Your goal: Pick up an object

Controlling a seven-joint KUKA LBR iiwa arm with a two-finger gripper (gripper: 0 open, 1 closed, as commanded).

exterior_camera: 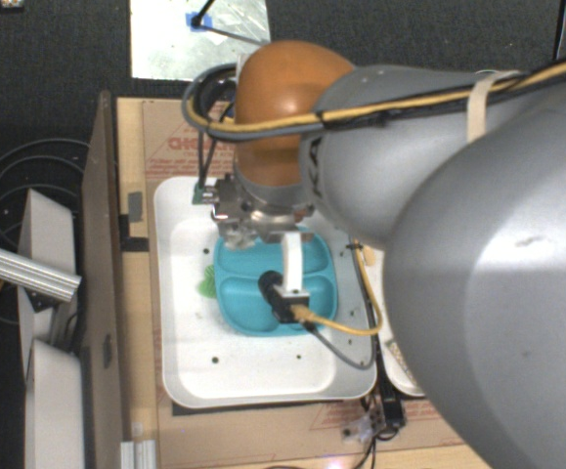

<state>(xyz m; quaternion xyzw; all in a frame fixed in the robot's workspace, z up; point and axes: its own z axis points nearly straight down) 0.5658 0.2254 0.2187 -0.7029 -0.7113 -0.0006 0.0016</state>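
Note:
A teal plastic dish [246, 303] with moulded compartments lies in the middle of the left white bin [181, 311]. A small green thing [207, 283] peeks out at the dish's left edge, touching it. My gripper [255, 237] hangs straight down over the dish's far rim, right at or just above it. The grey wrist and orange band cover the gripper from above. Nothing can be seen held in it.
The arm's big grey body covers the right half of the view, leaving a sliver of the right bin [402, 371] in sight. The left bin's near floor [253, 369] is bare white. Cardboard [165, 135] lies beyond the bin, and cables lie at the far left.

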